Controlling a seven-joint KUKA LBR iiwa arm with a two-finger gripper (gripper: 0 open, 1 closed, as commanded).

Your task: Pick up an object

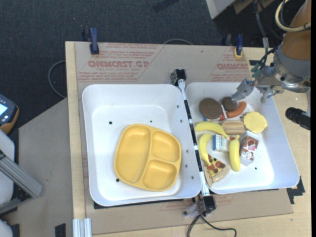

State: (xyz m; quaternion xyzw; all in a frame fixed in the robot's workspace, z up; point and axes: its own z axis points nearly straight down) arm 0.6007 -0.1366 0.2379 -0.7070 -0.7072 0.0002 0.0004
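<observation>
Gripper (253,90) above right bin's (286,169) far edge

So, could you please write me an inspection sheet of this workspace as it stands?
Surface: brown board bearing two white bins, left bin and right bin, side by side.
Job's things: toy food heaped in the right bin: brown round patty, sausage, bread roll, yellow round piece, three bananas, pizza slice, small cartons.
Clutter: yellow three-compartment tray in the left bin.
Grippers: gripper above the right bin's far edge, near the sausage; whether it grips anything cannot be told.
Cables: one at the board's near edge, one looping at the left.
Surroundings: dark floor; blue clamps on the board's far edge.
</observation>
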